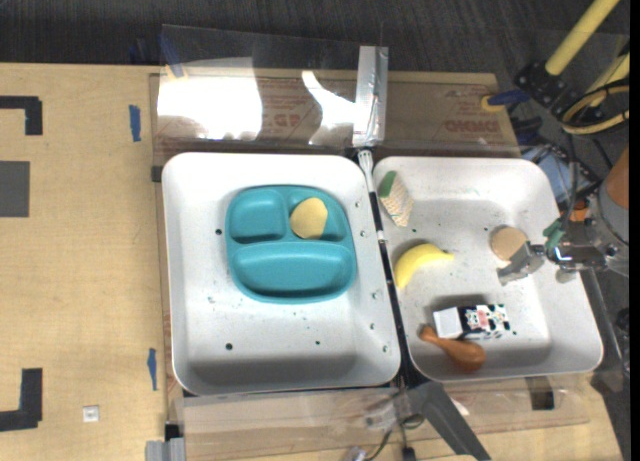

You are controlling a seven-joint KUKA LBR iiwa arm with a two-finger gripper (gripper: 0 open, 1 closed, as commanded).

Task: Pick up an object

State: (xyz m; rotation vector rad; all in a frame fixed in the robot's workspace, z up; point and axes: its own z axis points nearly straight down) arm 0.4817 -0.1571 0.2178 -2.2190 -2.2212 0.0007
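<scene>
Sitting side by side at frame centre are two white bins on the bench [80, 249]. The left bin [190, 329] is holding one teal divided plate [290, 269] with one yellow ball [309, 217] resting in its upper right compartment. The right bin [570, 349] is holding five objects: one striped piece [394, 197] at its upper left, one banana [420, 261], one tan round block [508, 242], one black-and-white box [475, 321] and one brown drumstick-shaped item [455, 347]. The pincer [530, 259] is hovering at the right bin's right edge, just beside the tan block; whether it is spread is not discernible.
</scene>
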